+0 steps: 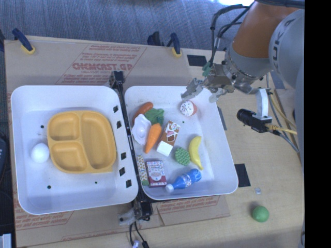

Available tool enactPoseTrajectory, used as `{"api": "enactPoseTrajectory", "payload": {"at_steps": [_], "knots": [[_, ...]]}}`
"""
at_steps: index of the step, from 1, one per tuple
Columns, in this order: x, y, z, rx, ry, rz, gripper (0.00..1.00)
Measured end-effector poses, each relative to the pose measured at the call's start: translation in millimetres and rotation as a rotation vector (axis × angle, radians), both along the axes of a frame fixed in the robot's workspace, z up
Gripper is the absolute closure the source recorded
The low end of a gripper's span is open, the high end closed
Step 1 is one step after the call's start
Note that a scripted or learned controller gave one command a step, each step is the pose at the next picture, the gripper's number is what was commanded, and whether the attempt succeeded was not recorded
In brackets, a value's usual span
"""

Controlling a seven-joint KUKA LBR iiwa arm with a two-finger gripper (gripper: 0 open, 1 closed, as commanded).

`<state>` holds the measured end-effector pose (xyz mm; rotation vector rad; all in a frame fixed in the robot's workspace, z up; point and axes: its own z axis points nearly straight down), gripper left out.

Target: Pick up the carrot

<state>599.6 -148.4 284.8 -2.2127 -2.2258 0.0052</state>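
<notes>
Near edge of the right bin (222,154): bottle (183,181) and carton (155,172). Mid-bin: the carrot (152,137) lies tip-down, crowded by an egg-white piece (140,130) on its left, a box (170,132) on its right and greens (154,115) at its top. A descending finger will likely strike these neighbours or trap one alongside. Far edge: the gripper (202,89) hangs above the rim, fingers spread, gripping nothing, well apart from the carrot. A glancing contact could roll the carrot.
</notes>
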Motion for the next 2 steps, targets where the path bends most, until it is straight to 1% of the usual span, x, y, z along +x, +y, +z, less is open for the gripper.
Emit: {"api": "enactPoseTrajectory", "payload": {"at_steps": [1,2], "knots": [[9.0,38.1,-135.3,0.0,0.003,-0.035,0.0],[10.6,42.7,-165.6,-0.002,-0.024,-0.399,0.0]]}}
